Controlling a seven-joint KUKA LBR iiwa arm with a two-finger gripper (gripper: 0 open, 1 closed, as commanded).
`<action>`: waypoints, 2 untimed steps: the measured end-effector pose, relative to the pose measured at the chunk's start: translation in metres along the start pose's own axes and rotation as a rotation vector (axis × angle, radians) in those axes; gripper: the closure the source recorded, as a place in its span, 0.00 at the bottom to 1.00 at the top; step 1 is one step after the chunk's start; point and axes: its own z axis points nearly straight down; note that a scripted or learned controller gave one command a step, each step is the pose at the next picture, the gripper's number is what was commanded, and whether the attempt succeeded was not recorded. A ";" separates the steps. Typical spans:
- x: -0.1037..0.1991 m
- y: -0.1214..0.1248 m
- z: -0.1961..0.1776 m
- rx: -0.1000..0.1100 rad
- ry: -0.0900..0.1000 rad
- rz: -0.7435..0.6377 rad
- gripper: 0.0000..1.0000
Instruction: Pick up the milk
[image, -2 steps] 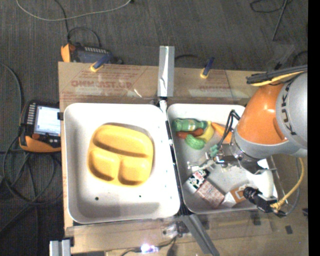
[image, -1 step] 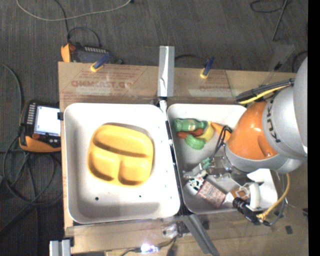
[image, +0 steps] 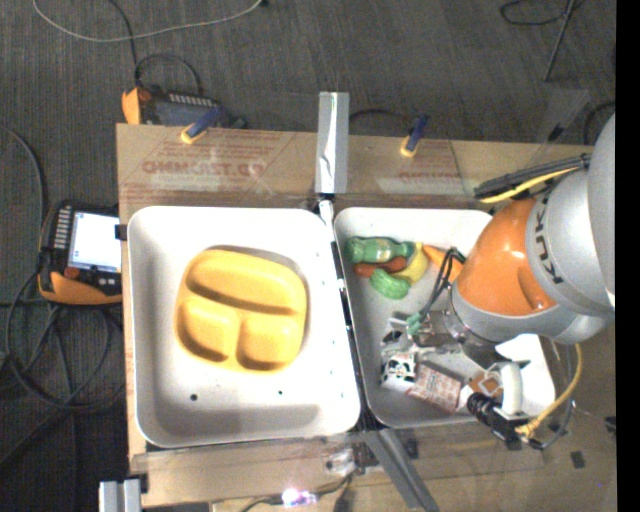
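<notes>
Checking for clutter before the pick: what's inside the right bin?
In the right bin: green toy vegetables, the milk carton, a brown packet. The arm covers the rest.

My arm (image: 560, 250) comes in from the right. It is big and grey, with a round orange band (image: 500, 275) just above my wrist. My wrist bends down and to the left. My gripper (image: 415, 335) sits low at the end of it, small and dark, just past the orange band, pointing down.
</notes>
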 end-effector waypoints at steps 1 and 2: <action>0.074 -0.002 -0.078 0.003 -0.014 0.025 1.00; 0.078 -0.003 -0.076 0.010 -0.008 0.019 0.00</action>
